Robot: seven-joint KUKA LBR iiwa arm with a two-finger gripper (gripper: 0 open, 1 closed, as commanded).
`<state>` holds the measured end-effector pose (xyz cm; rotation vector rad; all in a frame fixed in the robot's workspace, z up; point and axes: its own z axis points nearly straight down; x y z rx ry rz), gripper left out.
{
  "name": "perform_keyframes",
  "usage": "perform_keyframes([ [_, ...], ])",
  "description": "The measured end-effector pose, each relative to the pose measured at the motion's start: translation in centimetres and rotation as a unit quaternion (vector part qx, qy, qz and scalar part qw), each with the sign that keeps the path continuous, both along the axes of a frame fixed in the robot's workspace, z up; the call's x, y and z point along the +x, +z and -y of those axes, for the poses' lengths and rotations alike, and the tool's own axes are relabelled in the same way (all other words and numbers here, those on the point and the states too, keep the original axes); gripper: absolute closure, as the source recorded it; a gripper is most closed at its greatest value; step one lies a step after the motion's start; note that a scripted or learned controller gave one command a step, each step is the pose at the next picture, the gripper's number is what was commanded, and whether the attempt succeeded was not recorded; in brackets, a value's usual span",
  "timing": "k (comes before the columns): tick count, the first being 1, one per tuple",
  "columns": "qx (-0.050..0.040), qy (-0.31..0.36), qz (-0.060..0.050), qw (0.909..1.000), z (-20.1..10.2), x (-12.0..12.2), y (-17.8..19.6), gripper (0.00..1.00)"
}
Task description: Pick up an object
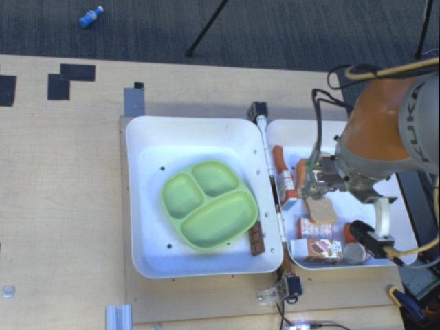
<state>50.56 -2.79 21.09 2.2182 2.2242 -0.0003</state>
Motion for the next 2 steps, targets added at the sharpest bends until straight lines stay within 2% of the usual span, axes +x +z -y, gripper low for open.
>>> perform_keyframes([
  [1, 0.0007, 0.001, 0.001, 1.0, -6.1, -1.7, 4.9, 1.0],
  [2, -0.0002, 0.0, 0.001, 1.0, 0.8, 1.3, 1.6, 1.0],
])
